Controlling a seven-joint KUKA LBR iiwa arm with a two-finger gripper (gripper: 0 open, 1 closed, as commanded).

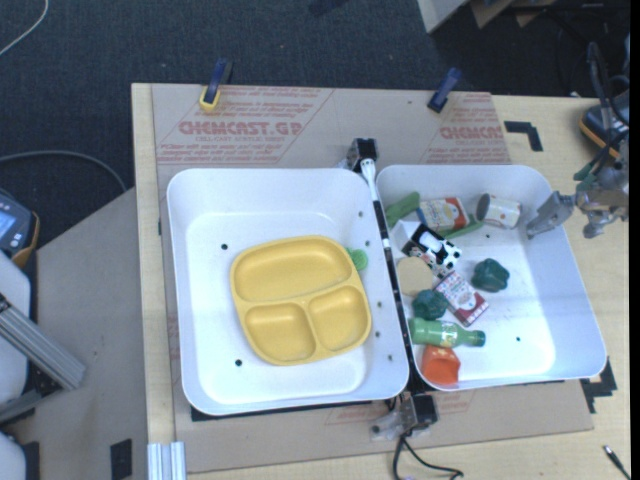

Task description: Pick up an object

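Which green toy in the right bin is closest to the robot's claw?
The dark green lump near the bin's middle; the other green toys lie farther left, away from the gripper.

Grey metal gripper, two pale angular fingers, dark cables above

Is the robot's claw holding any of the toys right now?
No, it holds nothing. The claw is open over the right edge of the right bin, and no toy is between its fingers. The nearest toy, a small can, lies apart from it.
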